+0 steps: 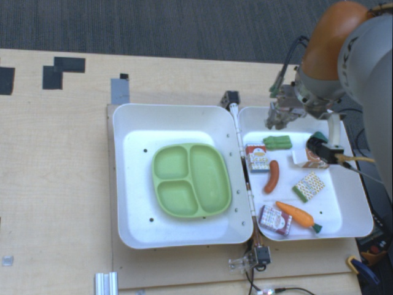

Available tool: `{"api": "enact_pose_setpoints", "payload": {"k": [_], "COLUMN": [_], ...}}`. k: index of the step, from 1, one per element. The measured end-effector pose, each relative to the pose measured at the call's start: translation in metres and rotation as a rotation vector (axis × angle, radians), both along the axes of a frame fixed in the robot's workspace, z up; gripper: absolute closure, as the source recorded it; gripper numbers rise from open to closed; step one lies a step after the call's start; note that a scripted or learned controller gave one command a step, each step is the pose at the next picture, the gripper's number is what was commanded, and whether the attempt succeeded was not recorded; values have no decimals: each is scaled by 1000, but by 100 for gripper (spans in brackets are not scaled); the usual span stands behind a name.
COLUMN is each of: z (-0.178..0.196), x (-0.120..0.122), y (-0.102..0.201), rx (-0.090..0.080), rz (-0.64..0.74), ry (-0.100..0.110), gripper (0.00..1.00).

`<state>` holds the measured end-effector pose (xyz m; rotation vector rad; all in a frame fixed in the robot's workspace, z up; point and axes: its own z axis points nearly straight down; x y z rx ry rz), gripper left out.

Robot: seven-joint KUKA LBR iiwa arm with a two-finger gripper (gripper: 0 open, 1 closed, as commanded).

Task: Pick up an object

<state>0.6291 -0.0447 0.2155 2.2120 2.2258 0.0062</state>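
- Pale wooden desk (55,183) carries two shallow white bins side by side.
- Left white bin (132,165): holds one light green plastic plate with three compartments (190,180), lying flat near the middle.
- Right white bin (347,204): all the loose pick-up things lie here.
- Far end of the right bin: flat green block (277,142). Just nearer and to its left, a small red-and-white carton (258,158) by the wall shared with the left bin.
- Reddish-brown sausage (271,176) lies just beside that carton, on its near side, slightly slanted.
- Green-and-white patterned box (309,187) sits tilted towards the bin's middle-right, apart from the sausage.
- Near end: orange carrot with a green tip (297,214), its left end touching or overlapping a maroon-and-white carton (275,220) at the near-left corner.
- Orange-and-white packet (312,160) at the far right, partly hidden; can't make out what it is.
- Grey arm with orange band (328,42) reaches in from the right.
- Claw (279,120) hangs over the far end of the right bin, just beyond the flat green block. Cannot tell how far open it is, nor whether it has hold of anything.
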Motion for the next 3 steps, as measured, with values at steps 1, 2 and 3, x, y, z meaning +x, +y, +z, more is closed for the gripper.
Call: {"api": "enact_pose_setpoints", "payload": {"k": [1,2,3], "z": [-1,-88,-129], "x": [0,-68,-100], "y": [0,-43,-39], "rx": [0,0,-1], "rz": [-1,-3,-5], "ry": [2,5,-3], "gripper": [0,0,0]}}
